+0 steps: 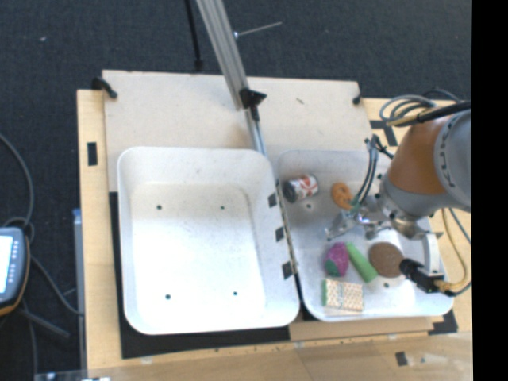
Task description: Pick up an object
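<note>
The right bin (pixel 313 165) holds several objects. A red and white can (pixel 300 187) lies near its left wall, with a small orange piece (pixel 341 194) just to the can's right. Nearer the front lie a magenta lump (pixel 337 259), a green cylinder (pixel 362 263), a brown disc (pixel 386 258) and a patterned block (pixel 343 295). My gripper (pixel 351 224) hangs over the middle of this bin, just below the orange piece and above the magenta lump and green cylinder. I see no object in its grasp.
The left bin (pixel 198 240) sits beside the right one, its right wall meeting it. A metal pole (pixel 230 58) slants down from the top to the bins' back edge. Cables (pixel 405 109) loop behind the arm at the right.
</note>
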`<state>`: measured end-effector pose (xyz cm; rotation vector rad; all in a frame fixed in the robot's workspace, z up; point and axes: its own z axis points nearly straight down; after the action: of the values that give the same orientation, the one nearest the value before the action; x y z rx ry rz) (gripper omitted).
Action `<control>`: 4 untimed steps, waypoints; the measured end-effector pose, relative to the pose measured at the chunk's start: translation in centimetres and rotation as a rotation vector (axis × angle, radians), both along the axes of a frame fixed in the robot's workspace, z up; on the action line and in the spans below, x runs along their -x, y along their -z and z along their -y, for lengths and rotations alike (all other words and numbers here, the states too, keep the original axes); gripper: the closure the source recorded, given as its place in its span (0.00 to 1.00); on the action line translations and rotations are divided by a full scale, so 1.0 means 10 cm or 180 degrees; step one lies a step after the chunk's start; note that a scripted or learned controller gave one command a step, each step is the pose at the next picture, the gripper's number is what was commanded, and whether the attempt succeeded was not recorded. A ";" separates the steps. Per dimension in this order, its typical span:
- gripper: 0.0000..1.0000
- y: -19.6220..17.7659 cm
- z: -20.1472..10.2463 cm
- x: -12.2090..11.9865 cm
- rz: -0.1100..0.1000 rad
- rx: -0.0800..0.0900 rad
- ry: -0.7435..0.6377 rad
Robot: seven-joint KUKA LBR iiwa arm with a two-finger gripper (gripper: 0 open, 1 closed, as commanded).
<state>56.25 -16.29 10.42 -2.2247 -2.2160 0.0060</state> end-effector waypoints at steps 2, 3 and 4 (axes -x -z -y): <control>1.00 -0.79 0.01 -0.01 0.0038 0.0002 -0.0011; 1.00 -1.33 0.02 -0.03 0.0039 0.0002 -0.0023; 1.00 -1.87 0.11 0.02 0.0038 0.0004 -0.0030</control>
<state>56.04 -17.42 29.15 -2.2210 -2.2330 -0.0061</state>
